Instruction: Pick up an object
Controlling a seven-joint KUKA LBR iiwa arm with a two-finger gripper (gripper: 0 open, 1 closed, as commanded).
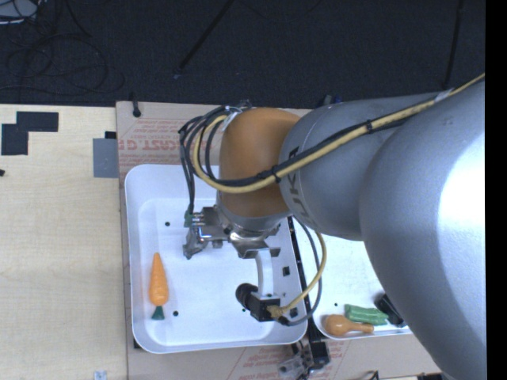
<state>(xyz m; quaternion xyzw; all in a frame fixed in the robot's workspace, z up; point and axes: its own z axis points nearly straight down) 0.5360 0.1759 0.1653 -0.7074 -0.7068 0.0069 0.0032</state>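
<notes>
An orange toy carrot [158, 279] with a small dark green top lies near the left wall of the left bin [142, 188], pointing toward the far side. My gripper [192, 245] hangs over the middle of that bin, to the right of the carrot and a little beyond it, apart from it. Nothing shows in its grasp. The orange wrist band and the grey arm hide the bin's far right part.
In the right bin [341, 271], at its near edge, lie a green object [366, 315], a tan-orange pear-shaped object [345, 325] and a black object [390, 307]. The arm covers most of that bin. Bare bench lies to the left.
</notes>
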